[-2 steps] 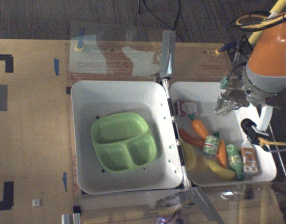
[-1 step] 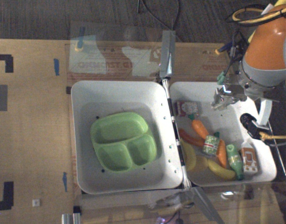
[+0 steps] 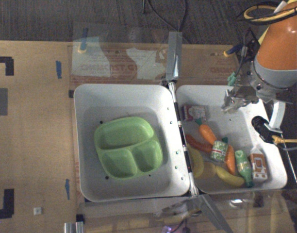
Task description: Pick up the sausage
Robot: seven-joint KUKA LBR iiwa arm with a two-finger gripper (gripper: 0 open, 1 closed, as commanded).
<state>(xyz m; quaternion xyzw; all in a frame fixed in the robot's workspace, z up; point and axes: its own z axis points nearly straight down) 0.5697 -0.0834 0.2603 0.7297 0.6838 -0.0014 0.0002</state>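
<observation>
The sausage is a reddish-brown stick lying aslant near the left wall of the right bin, partly under a carrot and a small can. My gripper hangs over the upper right part of that bin, up and to the right of the sausage and well apart from it. Nothing is visibly held in it. The grey wrist and orange band rise above it at the right.
Around the sausage lie two carrots, a green-and-white can, two bananas, a green bottle, a juice box and a small packet. The left bin holds a green divided plate.
</observation>
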